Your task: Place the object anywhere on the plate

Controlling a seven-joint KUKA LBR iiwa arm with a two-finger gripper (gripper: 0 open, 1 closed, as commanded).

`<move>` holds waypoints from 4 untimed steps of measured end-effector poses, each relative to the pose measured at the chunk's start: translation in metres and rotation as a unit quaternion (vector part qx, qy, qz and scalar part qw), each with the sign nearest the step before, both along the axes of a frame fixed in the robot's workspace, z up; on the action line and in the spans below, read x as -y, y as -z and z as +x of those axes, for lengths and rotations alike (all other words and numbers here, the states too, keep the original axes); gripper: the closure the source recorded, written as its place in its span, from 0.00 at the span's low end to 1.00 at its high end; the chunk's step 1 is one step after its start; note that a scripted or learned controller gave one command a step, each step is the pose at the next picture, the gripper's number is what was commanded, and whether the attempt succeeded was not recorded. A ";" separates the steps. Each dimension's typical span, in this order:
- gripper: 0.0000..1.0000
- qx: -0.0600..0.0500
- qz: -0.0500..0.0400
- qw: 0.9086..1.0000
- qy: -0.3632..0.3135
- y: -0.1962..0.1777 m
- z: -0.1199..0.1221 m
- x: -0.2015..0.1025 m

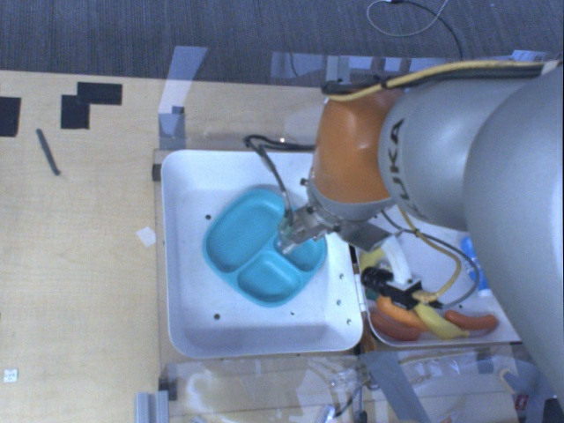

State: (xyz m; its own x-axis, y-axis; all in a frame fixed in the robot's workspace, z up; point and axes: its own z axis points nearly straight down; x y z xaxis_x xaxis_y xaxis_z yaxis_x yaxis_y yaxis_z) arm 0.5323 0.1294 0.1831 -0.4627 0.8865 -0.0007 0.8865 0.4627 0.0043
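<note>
The grey arm [493,148], nearest the lens, is being seen at 3 o'clock, with its orange band [352,148] just above the wrist. The gripper [295,232] is being held over the 3 o'clock edge of the blue divided plate [242,232], which is lying in the left bin [185,324]. Whether the gripper is spread, pressed together or pinching anything cannot be told, since the wrist is covering it from above.

No object is being shown clearly at the gripper or on the bare plate. The likely candidates are lying in the right bin [379,329], at 4 o'clock from the plate: a yellow banana-like piece [441,322], an orange piece [397,317] and a red piece [476,322].

These are being judged as light, stiff, smooth toy foods, slippery on their rounded sides, and best taken across the narrow middle.

Much of the right bin is being hidden by the arm, and its pieces are overlapping, so their outlines are being blurred together.
</note>
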 end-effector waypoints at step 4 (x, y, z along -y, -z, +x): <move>1.00 -0.001 0.001 0.920 0.392 -0.058 0.069 0.032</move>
